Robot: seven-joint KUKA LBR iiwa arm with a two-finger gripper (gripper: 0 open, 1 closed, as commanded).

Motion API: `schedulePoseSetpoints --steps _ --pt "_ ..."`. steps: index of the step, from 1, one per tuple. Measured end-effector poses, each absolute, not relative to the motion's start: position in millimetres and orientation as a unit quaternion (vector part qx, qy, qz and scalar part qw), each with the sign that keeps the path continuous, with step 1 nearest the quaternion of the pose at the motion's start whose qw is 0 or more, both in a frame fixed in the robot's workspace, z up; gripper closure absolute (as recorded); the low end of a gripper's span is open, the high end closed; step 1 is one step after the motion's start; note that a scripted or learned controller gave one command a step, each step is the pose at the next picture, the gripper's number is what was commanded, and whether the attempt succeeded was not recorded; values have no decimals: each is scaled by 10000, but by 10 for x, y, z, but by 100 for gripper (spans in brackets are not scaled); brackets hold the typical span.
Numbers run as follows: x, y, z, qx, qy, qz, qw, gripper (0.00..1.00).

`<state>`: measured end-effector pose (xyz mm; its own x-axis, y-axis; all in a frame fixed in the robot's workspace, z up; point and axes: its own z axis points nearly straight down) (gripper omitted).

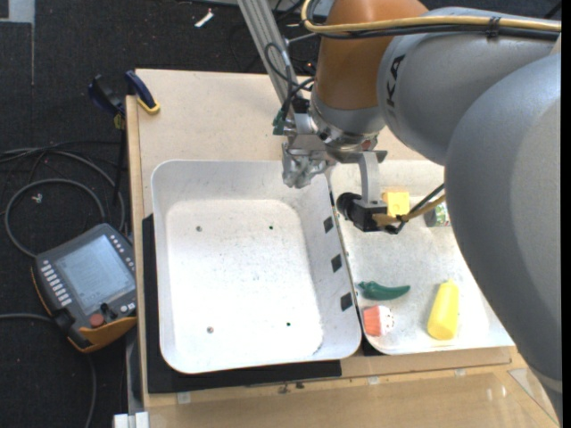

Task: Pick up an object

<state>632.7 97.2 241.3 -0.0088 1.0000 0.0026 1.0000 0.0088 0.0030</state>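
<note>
- We see the gripper (302, 171) at the far right corner of the left bin (161, 185), by the rim where it meets the right bin (412, 255).
- We cannot tell if the gripper is released or clenched, because the wrist blocks the tips. We see nothing held.
- All candidates lie in the right bin, on the near side of the gripper and to its right, well apart from it.
- The pepper (384, 289) is the closest of the three to the gripper. It is green and lies flat on the bin floor.
- The red-white piece (379, 321) sits just beyond the pepper, against the bin's near rim.
- The yellow piece (443, 310) is farthest from the gripper, to the right of the other two, and stands clear of them.
- We judge the step in hand to be the approach, with no target reached yet.
- To do it well, we would pick one target and cross the rim high, so nothing clips the bin wall.
- The yellow piece looks easiest, being chunky with free space on both flanks. We would close across its short width.
- The pepper is thin and low, so the gripper would need to drop right to the floor and centre on its body, not the tip.
- The red-white piece hugs the rim, so there is a risk of hitting the wall.
- We would descend straight and close only once the piece is centred.
</note>
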Motion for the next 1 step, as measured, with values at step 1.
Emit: schedulePoseSetpoints --steps 1 --pt "6324 926 2408 7060 7082 -1 4 0"
